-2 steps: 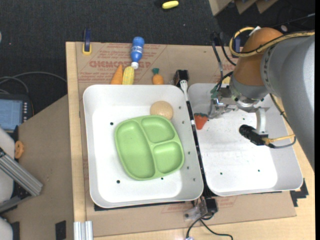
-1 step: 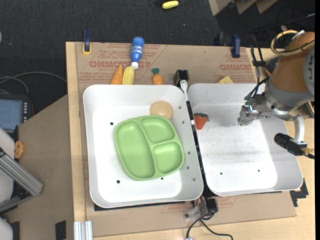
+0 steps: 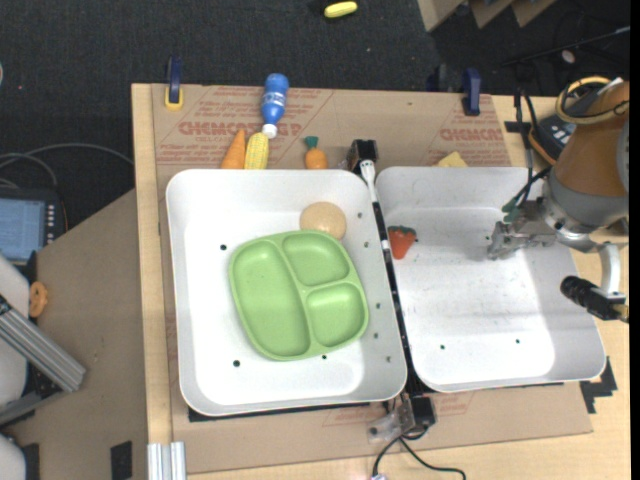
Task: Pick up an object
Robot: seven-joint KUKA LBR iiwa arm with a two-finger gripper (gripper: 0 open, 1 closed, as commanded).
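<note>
On the bench [image 3: 150, 268] the left bin [image 3: 200, 348] holds a green divided plate [image 3: 297, 295] near its middle, lying flat, with a pale round ball [image 3: 324, 219] touching the plate's far edge. Beyond the left bin's far rim, on the bench, lie an orange carrot [image 3: 234, 151] and a yellow corn cob [image 3: 257, 150] side by side, a blue and white bottle [image 3: 274, 102] just past them, and a small orange piece with a green top [image 3: 315, 155] to their right. Farther off, on the dark floor, rests a yellow banana [image 3: 341, 9]. The right bin [image 3: 480, 353] holds a small red strawberry [image 3: 402, 241] close against its left wall, toward the far side. The hand [image 3: 505, 240] hangs over the right part of this bin, well apart from the strawberry; whether it is spread or pressed together I cannot tell, and nothing shows in its grip
</note>
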